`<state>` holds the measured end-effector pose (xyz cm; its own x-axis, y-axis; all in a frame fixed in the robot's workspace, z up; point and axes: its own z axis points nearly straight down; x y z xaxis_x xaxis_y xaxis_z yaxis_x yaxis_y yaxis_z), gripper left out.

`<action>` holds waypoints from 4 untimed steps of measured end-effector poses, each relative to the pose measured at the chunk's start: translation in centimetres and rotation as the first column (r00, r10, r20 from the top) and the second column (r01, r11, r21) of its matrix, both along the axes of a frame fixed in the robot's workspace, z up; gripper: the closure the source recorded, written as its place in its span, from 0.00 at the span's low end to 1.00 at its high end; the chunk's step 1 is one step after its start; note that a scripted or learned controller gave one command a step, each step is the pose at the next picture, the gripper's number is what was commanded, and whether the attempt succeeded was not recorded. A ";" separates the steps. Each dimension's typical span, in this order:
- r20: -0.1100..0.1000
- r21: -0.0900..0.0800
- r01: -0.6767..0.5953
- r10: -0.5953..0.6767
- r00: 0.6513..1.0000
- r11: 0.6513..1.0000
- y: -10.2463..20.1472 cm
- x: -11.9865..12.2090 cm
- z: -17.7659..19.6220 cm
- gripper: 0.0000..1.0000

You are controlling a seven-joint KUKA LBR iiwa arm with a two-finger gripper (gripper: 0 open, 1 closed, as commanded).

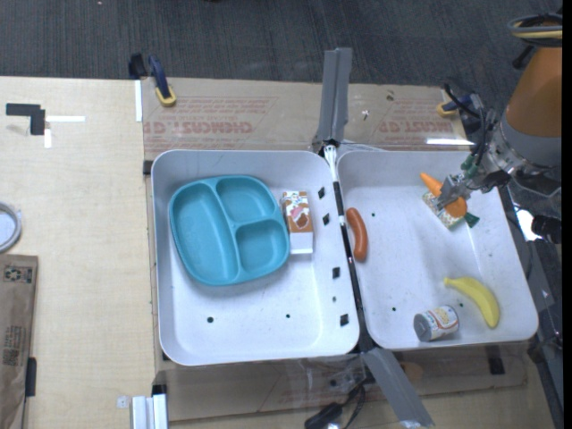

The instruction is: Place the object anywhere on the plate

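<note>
Robot pincer [454,197] low over the orange toy carrot [440,189] in the right bin, grip unclear; blue three-compartment plastic plate [231,229] awaits, nothing placed yet

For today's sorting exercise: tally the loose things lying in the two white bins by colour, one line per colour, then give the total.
Blue: 1, the divided plate
Orange or red-orange: 2, the carrot at the gripper and the sausage
Yellow: 1, the banana
Mostly white or silver: 2, the small box and the can
Total: 6
</note>
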<state>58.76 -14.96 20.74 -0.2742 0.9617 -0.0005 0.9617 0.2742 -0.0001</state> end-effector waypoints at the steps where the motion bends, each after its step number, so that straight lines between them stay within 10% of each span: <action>1: 0.000 -0.001 -0.048 0.048 0.999 0.999 8.6 2.0 -0.3 1.00; 2: 0.001 -0.001 -0.240 0.240 0.971 0.971 15.9 5.4 -0.3 1.00; 3: -0.001 0.000 -0.426 0.426 0.905 0.905 21.4 1.9 1.2 1.00; 4: -0.001 0.000 -0.425 0.425 0.905 0.905 21.4 1.9 1.2 0.00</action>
<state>60.68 6.39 21.97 -0.6573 0.7537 -0.0003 0.7537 0.6573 -0.0013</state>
